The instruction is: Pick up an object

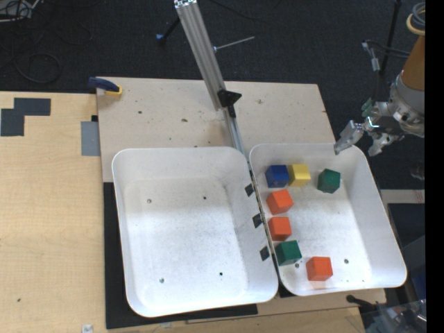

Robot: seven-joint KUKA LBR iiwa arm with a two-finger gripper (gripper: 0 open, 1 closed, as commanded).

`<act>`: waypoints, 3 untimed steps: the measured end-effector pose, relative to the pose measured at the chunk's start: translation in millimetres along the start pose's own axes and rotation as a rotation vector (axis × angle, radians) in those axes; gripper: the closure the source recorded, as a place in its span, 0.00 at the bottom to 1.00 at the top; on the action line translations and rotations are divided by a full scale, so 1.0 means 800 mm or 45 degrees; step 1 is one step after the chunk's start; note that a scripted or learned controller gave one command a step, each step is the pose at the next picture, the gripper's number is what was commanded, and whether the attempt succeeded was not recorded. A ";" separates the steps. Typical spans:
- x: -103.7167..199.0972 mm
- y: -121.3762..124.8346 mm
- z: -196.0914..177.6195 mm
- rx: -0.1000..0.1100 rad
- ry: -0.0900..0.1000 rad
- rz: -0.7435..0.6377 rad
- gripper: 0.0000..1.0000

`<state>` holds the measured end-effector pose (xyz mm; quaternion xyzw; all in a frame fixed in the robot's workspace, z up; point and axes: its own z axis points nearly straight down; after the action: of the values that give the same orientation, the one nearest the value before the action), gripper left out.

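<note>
a dark floor surrounds the pale bench, where two white bins sit side by side; the right bin (378, 207) holds seven blocks. our gripper (361, 134) hovers past its far right corner, fingers apart, holding nothing. the green block (329, 180) lies nearest, below-left of it. blocks crowded along the divider risk a blocked grasp.

Two bins (182, 159) (380, 207); seven cubes (all in the right one): three orange (280, 201) (280, 227) (319, 268), two green (329, 180) (288, 252), one blue (277, 175), one yellow (300, 174).
</note>
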<state>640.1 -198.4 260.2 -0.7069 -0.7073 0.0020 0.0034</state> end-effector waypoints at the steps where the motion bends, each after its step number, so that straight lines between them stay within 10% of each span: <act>1: 0.001 0.001 -0.004 -0.005 -0.002 -0.005 0.00; 3: -0.002 0.009 0.108 -0.001 -0.001 -0.003 0.00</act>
<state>647.0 -199.7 173.6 -0.7061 -0.7081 0.0020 0.0030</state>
